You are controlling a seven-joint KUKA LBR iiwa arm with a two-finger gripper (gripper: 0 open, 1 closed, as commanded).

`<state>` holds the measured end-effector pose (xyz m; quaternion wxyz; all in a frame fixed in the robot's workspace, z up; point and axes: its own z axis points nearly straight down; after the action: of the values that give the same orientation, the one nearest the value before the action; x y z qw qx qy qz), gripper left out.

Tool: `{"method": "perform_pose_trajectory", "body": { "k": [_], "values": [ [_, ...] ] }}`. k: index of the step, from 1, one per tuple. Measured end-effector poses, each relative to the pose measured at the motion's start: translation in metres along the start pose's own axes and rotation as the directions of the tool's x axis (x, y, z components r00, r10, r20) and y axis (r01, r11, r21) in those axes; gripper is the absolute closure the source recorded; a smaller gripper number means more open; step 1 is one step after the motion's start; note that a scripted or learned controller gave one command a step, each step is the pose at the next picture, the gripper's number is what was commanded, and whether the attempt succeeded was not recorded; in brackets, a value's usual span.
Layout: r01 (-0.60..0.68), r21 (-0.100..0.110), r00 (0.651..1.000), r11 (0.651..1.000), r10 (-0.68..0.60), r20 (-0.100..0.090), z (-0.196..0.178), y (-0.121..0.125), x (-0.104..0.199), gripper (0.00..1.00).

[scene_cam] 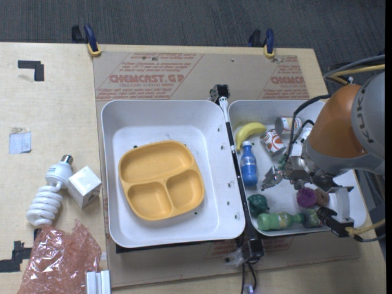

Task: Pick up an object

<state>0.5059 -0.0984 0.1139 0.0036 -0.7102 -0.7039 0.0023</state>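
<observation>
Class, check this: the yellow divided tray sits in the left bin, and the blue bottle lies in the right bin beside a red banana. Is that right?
One detail is wrong. In the camera view the banana is yellow, not red. The rest stands: the yellow divided tray sits in the left bin, and the blue bottle lies in the right bin beside the banana.

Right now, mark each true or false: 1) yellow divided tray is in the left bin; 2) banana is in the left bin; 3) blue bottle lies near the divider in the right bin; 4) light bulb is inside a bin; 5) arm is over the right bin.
1) True: the yellow divided tray lies in the left bin.
2) False: the banana lies in the right bin.
3) True: the blue bottle lies beside the divider.
4) False: the light bulb lies on the bench, left of both bins.
5) True: the arm hangs over the right bin.
</observation>
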Motion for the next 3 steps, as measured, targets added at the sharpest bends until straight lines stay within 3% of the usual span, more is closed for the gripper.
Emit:
{"method": "perform_pose_trajectory", "body": {
  "k": [1, 2, 3],
  "values": [
    [-0.002, 0.001, 1.000, 1.000, 0.002, 0.000, -0.008, 0.001, -0.001, 1.00],
    [-0.002, 0.001, 1.000, 1.000, 0.002, 0.000, -0.008, 0.001, -0.001, 0.00],
    [0.007, -0.006, 1.000, 1.000, -0.007, 0.001, 0.023, -0.009, 0.005, 0.00]
  ]
}}
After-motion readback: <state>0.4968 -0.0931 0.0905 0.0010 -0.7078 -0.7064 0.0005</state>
